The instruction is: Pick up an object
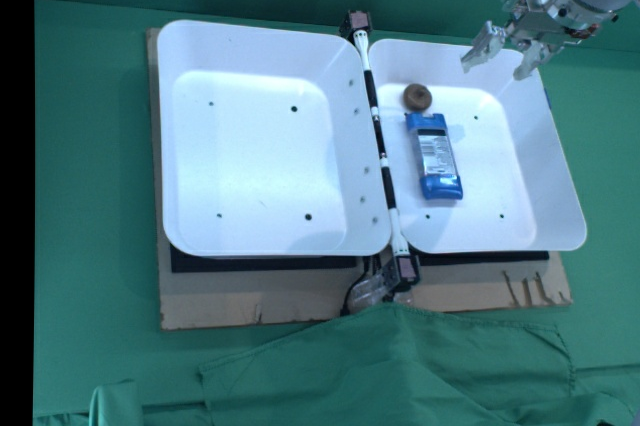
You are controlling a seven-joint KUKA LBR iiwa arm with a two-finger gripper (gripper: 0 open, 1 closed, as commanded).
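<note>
The end effector (508,52) hangs with its two fingers spread apart and nothing between them, above the far right corner of the right bin (560,204). Both candidates lie below and to its left in that bin, near the divider: a blue packet (434,155), flat and lengthwise, and just beyond its far end a small brown ring (417,96), close to the packet but seemingly not touching it. The packet looks light and somewhat soft, probably a wrapped bar with a glossy film that could slip (the white label patch sits mid-length), so the surest hold would be across its narrow width near the middle, fingers straddling the long sides. The ring looks stiff, small and low, likely to skid on the smooth plastic floor; pinching across its outer edge would be the way, though it is the harder target.
</note>
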